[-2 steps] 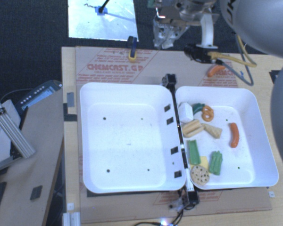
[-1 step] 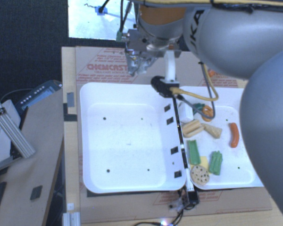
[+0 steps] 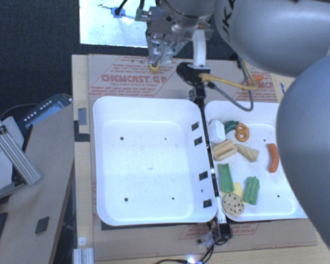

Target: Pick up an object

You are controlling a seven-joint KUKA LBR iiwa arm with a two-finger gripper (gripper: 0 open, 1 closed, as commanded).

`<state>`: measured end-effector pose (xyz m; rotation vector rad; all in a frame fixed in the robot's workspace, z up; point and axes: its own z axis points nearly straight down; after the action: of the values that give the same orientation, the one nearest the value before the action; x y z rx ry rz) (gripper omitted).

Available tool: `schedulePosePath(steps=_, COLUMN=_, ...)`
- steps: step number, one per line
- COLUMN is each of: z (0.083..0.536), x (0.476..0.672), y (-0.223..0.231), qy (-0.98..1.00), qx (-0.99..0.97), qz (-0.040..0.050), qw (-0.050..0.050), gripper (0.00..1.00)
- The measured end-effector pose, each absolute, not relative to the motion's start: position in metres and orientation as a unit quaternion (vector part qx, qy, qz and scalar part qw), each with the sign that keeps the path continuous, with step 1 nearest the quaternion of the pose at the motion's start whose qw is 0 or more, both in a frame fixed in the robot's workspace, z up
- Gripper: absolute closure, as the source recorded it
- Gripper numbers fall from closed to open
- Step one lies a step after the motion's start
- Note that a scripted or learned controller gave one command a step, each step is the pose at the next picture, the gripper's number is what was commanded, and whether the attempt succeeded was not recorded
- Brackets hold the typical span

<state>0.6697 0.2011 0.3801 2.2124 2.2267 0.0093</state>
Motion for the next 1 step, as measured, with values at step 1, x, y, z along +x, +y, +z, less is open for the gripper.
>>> schedulePosePath(steps=1, z=0.2854, x=0.6660, y=0.2361, qy=0.710, qx=0.705, qz=-0.0023, qw=-0.002, gripper=1.00)
